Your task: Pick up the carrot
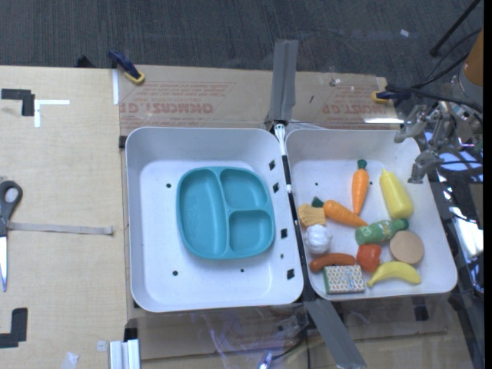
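The upright orange plastic carrot [360,187] had open white bin floor [327,171] to its left; a yellow plastic bottle [396,194] crowded its right.

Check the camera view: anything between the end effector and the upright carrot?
In the camera view, bare white bin floor separates the end effector at the right bin's upper right from the upright carrot. The yellow bottle sits just below that line.

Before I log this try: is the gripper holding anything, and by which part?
Nothing is held. The gripper hangs above the right bin's far corner, apart from both carrots.
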Robot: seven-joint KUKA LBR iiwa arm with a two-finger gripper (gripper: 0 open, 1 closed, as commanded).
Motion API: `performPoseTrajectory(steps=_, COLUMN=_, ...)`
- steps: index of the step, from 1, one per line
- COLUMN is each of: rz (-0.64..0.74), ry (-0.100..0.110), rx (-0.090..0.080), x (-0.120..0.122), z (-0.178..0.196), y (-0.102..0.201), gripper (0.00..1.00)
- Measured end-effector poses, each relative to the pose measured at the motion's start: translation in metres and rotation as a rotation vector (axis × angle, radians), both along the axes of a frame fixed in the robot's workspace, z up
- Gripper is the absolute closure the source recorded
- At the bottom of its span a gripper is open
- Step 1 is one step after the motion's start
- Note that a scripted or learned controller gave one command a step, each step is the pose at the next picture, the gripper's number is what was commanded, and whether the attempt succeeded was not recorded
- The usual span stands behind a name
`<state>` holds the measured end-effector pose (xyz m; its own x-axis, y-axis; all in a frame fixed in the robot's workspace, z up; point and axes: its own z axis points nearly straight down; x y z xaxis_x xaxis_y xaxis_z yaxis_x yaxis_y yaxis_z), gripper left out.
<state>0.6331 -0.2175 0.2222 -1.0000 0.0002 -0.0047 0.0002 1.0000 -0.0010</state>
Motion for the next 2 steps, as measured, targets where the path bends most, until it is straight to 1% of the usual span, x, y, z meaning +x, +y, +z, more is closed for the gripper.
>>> performPoseTrajectory(steps=1, rz=-0.004, ry=-0.001, rx=-0.001, x=0.001, z=-0.128, y=0.012, gripper=0.0)
performPoseTrajectory(steps=2, rz=0.0, ry=-0.009, rx=-0.003, x=0.004, z=-0.116, y=0.014, gripper=1.0)
